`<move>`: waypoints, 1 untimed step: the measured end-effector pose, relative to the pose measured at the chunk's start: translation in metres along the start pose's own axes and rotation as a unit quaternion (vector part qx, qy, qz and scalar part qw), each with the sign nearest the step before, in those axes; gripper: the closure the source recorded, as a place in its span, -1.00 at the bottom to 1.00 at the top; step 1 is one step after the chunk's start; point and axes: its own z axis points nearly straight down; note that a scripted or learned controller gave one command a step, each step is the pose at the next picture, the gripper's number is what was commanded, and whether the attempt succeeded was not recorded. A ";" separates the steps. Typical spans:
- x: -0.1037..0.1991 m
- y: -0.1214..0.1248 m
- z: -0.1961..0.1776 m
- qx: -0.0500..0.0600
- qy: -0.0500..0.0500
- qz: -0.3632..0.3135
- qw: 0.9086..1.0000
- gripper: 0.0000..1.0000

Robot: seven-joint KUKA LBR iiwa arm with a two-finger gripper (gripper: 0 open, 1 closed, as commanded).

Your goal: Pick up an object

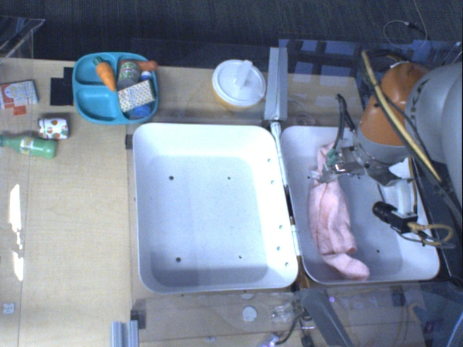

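A long, limp pink cloth (331,221) lies in the right-hand shallow white plastic bin (405,260), stretched from near the bin's upper left part down toward its lower edge, where its rounded end rests close to the bin's front wall. The grey robot arm with the orange band (394,110) reaches over the same bin from the right, and its metal two-finger gripper (337,166) sits right at the upper end of the pink cloth, touching or overlapping the bunched fabric there. Whether the claw is spread or pinched on the fabric cannot be told from this angle, since the cloth folds and the gripper body hide the tips. Dark cables (394,219) hang from the arm to the right of the cloth, above the bin floor. The left-hand shallow white plastic bin (210,208) stands just beside the cloth's bin, their walls nearly meeting. Beyond that, further from the cloth, a round white lidded container (239,84) stands on the wooden bench (65,230), and a blue divided plastic tray (112,89) with small toy foods lies further left, with a small green bottle (29,146) and a small printed can (53,127) at the far left.
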 end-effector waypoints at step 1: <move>-0.008 0.023 -0.060 0.009 0.004 -0.091 0.996 1.00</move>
